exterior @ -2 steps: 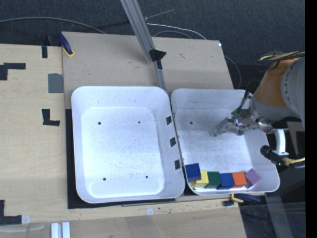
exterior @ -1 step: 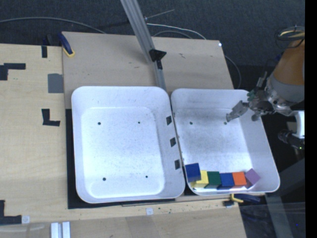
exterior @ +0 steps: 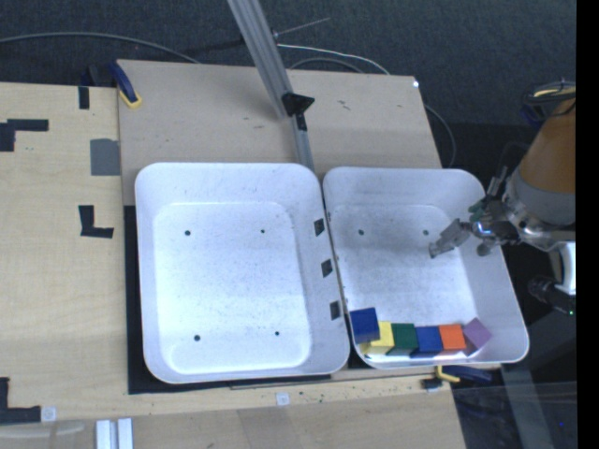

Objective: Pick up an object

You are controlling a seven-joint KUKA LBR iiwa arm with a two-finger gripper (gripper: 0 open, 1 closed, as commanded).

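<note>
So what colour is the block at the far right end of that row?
Purple block, pale lilac, seen in the camera view, in the right bin.

No text, label, brand, number or sign can be read anywhere on the bench, the two white bins, or the coloured blocks at the near edge of the right bin.
</note>
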